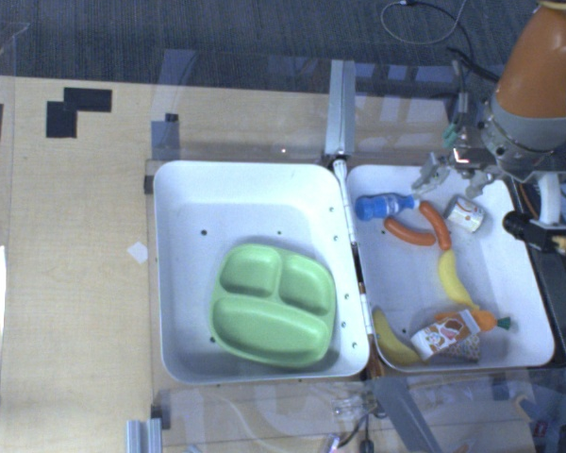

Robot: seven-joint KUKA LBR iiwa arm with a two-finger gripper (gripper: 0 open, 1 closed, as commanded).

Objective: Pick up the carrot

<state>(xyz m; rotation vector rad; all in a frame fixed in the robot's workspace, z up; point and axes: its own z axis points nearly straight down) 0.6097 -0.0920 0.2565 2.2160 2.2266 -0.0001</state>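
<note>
Table (75,253): pale wood surface, with dark square markings near its far left corner.
Left bin (184,347): shallow and white, on the left half of the table.
Green tray (275,303): a three-compartment plate lying in the left bin, toward its near side.
Divider (338,111): a grey metal rail running back from the gap between the two bins.
Right bin (538,338): white, touching the left bin along its inner wall.
Blue bottle (382,205): lying on its side at the far left of the right bin.
Sausages (423,229): two orange-red links just beside the bottle, one lying flat, the other angled across its right end.
Bananas (393,340): one by the near left wall of the right bin; a second one (454,278) near the middle.
Snack packet (445,337): orange and white, at the near side of the right bin.
Carrot (490,321): small and orange with a green tip, at the near right of the right bin, its left end against or under the packet.
White cup (467,215): small, tipped over, below the tool.
Tool (453,170): over the far side of the right bin, well apart from the carrot; fingers spread, released, grasping nothing.
</note>
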